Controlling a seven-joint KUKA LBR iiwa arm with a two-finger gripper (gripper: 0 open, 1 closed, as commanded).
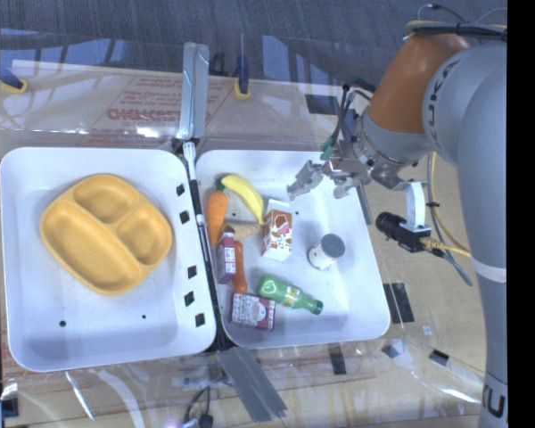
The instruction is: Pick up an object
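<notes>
Right white bin [361, 315]: grey two-finger gripper [325, 178] seen above the upper edge.
Fingers are spread, nothing pinched; small red-and-white carton [278, 230] lies nearby.

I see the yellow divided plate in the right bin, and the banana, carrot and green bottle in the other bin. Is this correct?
Not quite. The camera view shows the yellow divided plate in the left bin, not the right one. The banana, carrot and green bottle do lie in the other bin, the right bin, as you said.

Arm [464, 150] cut off at right.
</notes>
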